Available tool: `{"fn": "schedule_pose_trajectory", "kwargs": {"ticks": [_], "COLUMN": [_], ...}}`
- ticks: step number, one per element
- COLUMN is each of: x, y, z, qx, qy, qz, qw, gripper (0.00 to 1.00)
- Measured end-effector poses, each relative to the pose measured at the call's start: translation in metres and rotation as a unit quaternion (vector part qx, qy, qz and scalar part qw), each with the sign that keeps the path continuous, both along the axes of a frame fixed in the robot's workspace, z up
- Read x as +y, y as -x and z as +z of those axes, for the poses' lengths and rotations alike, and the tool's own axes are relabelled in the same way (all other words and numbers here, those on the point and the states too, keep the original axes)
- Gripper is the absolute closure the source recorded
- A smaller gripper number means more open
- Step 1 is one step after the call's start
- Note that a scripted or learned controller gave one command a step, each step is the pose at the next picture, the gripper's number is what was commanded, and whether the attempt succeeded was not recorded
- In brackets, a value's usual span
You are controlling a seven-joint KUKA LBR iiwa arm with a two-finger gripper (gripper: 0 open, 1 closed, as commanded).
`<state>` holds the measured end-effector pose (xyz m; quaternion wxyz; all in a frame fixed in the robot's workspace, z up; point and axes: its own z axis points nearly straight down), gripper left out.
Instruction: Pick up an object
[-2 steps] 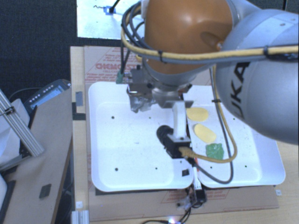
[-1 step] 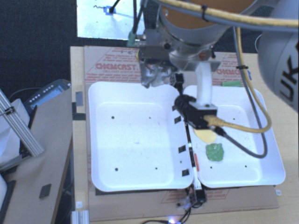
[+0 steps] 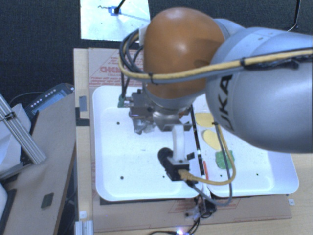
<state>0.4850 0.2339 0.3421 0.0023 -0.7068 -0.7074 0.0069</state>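
Observation:
My gripper (image 3: 141,125) hangs low over the left bin (image 3: 112,151), near its middle, beneath the orange wrist band. The arm's bulk hides much of it, and I see nothing held in it. In the right bin (image 3: 274,177) lie a yellow flat object (image 3: 212,139), a green crumpled object (image 3: 224,159) just in front of it, and a thin red stick (image 3: 205,170) close to the divider. Another yellow piece (image 3: 206,118) peeks out from under the arm.
The grey arm covers the right bin's back half. A brown cardboard sheet (image 3: 105,70) lies under both bins. A tan side table (image 3: 46,146) with a metal rail stands to the left.

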Motion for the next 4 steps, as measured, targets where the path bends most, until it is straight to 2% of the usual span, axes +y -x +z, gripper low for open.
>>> {"fn": "schedule_pose_trajectory", "kwargs": {"ticks": [1, 2, 3, 4], "x": [-0.002, 0.000, 0.000, -0.108], "y": [-0.002, -0.001, -0.002, -0.003], "z": [0.163, 0.022, -0.105, -0.024], "qx": [-0.016, -0.002, -0.001, -0.011], "qy": [-0.0082, -0.0013, -0.0004, -0.0032], "qz": [0.002, 0.000, 0.000, -0.005], "qw": [0.9998, 1.0000, 1.0000, 0.9999], "gripper": [1.00, 1.00, 1.00, 1.00]}}
